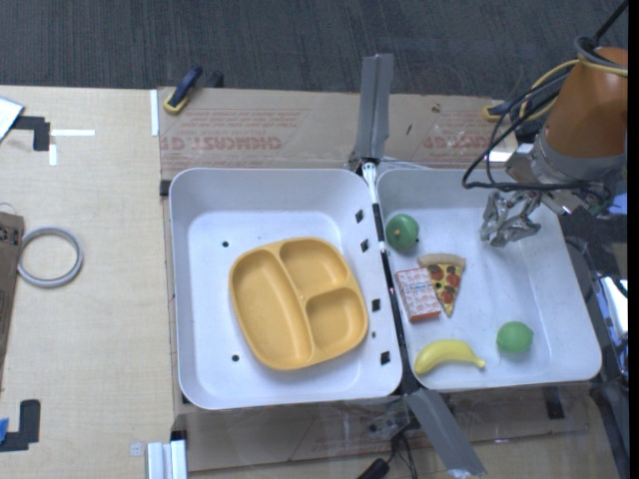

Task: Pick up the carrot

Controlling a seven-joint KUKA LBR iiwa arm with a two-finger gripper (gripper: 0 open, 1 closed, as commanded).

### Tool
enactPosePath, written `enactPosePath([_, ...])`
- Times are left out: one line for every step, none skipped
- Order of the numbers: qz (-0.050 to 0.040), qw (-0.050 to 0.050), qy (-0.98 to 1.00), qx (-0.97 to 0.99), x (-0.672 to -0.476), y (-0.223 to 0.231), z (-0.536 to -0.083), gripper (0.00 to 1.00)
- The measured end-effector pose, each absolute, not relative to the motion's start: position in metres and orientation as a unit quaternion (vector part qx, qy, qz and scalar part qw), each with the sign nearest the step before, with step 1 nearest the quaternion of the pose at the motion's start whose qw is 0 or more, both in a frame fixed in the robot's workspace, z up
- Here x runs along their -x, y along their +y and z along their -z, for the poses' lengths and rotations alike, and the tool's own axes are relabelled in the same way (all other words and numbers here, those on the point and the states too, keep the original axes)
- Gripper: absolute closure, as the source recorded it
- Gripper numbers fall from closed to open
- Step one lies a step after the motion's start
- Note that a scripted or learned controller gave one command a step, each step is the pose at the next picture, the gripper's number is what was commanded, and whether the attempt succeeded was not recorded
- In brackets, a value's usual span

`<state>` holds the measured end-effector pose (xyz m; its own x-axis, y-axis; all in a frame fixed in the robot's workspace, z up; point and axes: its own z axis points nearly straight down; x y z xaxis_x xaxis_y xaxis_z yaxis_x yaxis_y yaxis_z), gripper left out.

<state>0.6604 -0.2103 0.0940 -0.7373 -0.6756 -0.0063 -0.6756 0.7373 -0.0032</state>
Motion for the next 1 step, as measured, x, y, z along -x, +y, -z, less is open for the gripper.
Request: enactPosePath([0.0010, 0.004, 0.879, 0.477, -0.6607, -0.2194, -0.1533, 1.00])
